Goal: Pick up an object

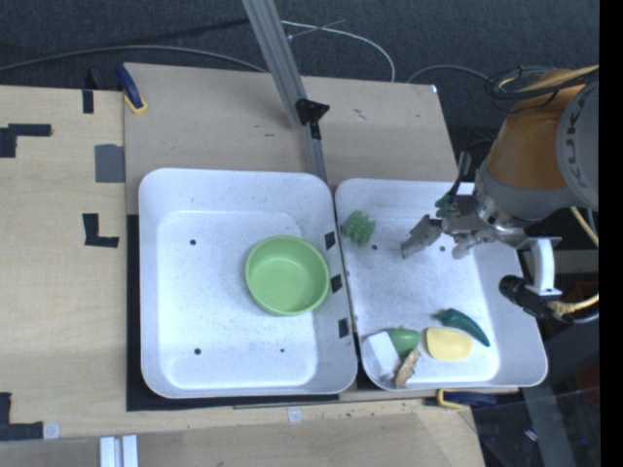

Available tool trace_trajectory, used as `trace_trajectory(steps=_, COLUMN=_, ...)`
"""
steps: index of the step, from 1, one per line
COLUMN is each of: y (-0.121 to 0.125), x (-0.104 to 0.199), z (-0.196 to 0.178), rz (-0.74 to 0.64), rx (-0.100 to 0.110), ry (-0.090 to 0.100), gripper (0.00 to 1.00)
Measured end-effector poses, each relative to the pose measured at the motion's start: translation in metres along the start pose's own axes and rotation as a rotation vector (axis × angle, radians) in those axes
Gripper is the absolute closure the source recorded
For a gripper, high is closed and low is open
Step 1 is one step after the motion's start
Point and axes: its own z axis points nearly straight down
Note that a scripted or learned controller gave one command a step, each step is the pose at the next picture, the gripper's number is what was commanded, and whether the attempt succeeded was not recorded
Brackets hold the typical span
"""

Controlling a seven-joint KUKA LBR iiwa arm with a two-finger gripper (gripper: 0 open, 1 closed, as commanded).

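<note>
The gripper (440, 243) hangs over the upper middle of the right bin (506, 363), right of centre in the frame. Its two grey fingers (420, 237) are spread apart with nothing between them, so it is open and holds nothing.

The things it could pick up all lie in this right bin. A small green toy (359, 227), lumpy and leafy like a bit of broccoli, sits near the bin's upper left corner, to the left of the gripper and apart from it. Along the bin's lower edge lies a cluster: a yellow lump (449, 344), rounded and lemon-like, with a dark green pepper (464, 325), long and curved, touching it on its upper right. Just left of the yellow lump is a green piece (402, 340) with a pale end, and a small tan stick (407, 364) leans against it near the lower left corner.

The left bin (175, 261) holds a light green bowl (286, 275), round and upright, near its centre right.
</note>
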Motion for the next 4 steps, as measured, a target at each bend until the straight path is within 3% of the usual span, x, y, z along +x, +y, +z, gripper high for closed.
trace_trajectory(steps=1, y=0.000, x=0.000, z=0.000, rz=0.000, rx=0.000, ry=0.000, gripper=0.00)
trace_trajectory(steps=2, y=0.004, x=-0.002, z=0.062, rz=0.001, rx=0.006, ry=0.000, gripper=0.00)
trace_trajectory(steps=3, y=0.004, x=-0.001, z=0.106, rz=0.000, rx=-0.002, ry=-0.002, gripper=0.00)
trace_trajectory(steps=4, y=0.004, x=-0.001, z=0.096, rz=0.000, rx=0.000, ry=0.000, gripper=1.00)
